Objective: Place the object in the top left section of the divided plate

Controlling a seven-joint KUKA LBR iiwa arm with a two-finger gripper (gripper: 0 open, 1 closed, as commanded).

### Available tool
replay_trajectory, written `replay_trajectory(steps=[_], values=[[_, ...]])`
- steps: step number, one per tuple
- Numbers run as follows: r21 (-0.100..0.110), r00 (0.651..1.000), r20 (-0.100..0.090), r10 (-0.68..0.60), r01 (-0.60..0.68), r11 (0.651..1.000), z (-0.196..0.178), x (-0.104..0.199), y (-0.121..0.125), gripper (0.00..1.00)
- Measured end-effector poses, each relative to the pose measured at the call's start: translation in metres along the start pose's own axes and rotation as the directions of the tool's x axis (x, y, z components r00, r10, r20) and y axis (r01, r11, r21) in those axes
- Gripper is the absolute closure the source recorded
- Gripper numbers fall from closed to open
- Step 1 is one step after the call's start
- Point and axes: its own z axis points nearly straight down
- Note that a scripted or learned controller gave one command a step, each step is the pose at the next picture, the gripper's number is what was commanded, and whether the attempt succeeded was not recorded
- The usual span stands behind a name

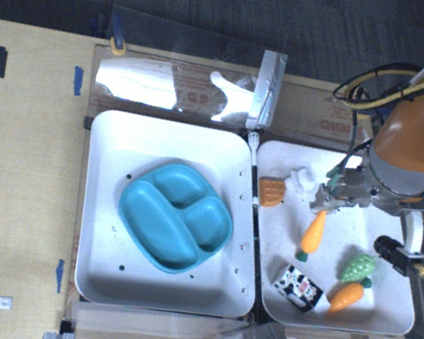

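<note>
Smooth white bins (120, 141): glossy blue divided plate (176, 216) left; jaws' state unclear.

no legible text, cardboard print blurred

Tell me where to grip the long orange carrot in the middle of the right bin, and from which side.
Likely best from above, across the carrot's thick orange middle, fingers closing on its long sides. It lies flat and nearly upright in the view, tapering toward its ends, with bare bin floor on both sides.
</note>
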Motion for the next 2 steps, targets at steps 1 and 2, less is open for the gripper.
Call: replay_trajectory(steps=[1,2], values=[[-0.003,1.000,-0.002,-0.002,0.002,1.000,0.000,0.077,0.040,1.00],[0.003,0.989,-0.001,0.146,-0.146,0.989,0.000,0.040,-0.027,1.00]])
